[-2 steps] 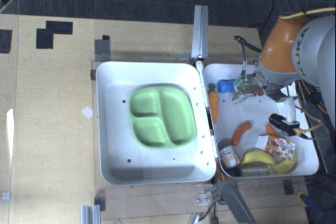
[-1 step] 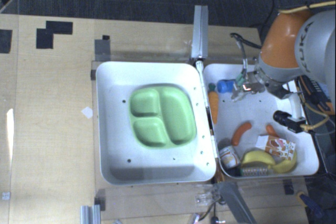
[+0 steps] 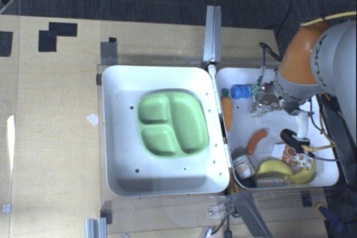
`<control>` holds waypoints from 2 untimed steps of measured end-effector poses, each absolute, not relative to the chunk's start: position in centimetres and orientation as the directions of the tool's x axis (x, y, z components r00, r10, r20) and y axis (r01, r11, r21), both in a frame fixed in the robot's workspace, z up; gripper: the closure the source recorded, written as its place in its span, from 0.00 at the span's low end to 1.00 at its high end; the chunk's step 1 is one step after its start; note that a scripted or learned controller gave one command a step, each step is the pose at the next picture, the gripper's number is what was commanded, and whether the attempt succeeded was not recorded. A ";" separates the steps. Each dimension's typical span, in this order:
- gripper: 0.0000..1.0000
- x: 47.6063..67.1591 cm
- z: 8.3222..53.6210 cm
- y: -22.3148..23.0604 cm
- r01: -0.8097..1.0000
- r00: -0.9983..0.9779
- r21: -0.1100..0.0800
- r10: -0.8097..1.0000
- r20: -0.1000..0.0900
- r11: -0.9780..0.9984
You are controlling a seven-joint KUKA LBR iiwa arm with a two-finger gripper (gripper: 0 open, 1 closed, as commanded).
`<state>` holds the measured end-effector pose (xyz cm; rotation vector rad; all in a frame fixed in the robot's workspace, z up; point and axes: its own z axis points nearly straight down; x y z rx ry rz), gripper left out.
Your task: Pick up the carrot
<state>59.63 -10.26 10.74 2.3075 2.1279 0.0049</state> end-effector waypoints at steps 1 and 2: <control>1.00 67.0 8.7 -12.2 0.900 0.436 0.006 0.900 0.000 -0.436; 1.00 67.1 8.8 -11.3 0.990 0.141 0.007 0.990 -0.001 -0.141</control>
